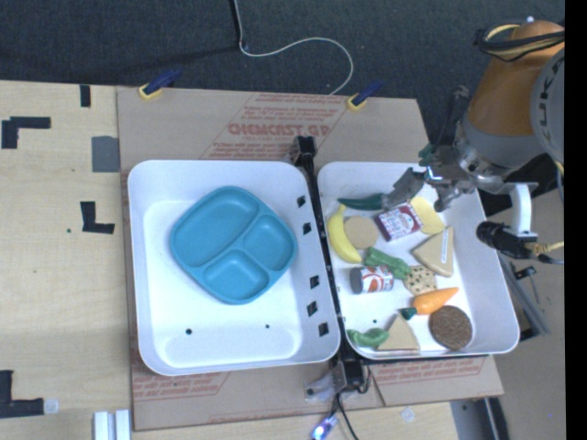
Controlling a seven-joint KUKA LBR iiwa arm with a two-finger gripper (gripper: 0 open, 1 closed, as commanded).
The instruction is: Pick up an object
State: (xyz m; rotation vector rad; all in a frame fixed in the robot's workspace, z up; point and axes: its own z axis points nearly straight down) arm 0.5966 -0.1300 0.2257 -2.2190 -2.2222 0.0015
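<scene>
End effector (pixel 424 189) spread, empty, above small maroon packet (pixel 398 221): light, probably crinkly and slick; pinch across its narrow sides.

Two white bins sit side by side: the left bin (pixel 151 273) holds one blue divided plate (pixel 232 243); the right bin (pixel 491 287), beside it, holds about a dozen toy food pieces, including one banana (pixel 340 236), one carrot (pixel 433 300) and one brown cookie (pixel 450 326).

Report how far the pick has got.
Done: nothing lifted; the toy foods, including the yellow banana and orange carrot, lie in the right white bin. In hand: the open gripper hovers over the maroon packet. Left: descend, close, lift.
</scene>
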